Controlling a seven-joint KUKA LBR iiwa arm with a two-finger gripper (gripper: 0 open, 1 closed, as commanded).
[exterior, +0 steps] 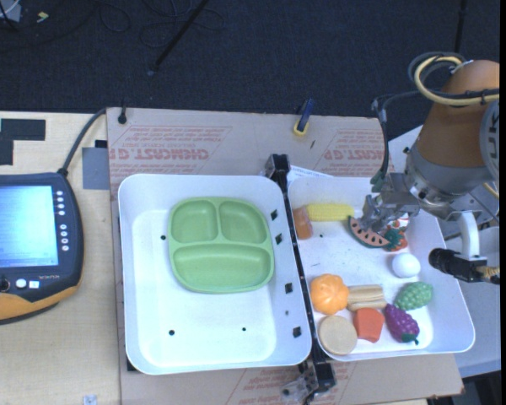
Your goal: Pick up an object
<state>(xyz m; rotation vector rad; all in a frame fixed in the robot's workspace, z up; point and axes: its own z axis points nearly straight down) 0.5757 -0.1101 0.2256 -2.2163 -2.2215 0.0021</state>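
My gripper hangs low over the back of the right bin, right above a watermelon slice with a dark rind. It looks to be touching or nearly touching the slice. A yellow corn cob and a small orange-brown piece lie to its left. A white egg sits just in front of the gripper.
Toward the right bin's front lie an orange, a bread roll, green grapes, purple grapes, a red piece and a beige disc. The left bin holds a green divided plate. A tablet lies far left.
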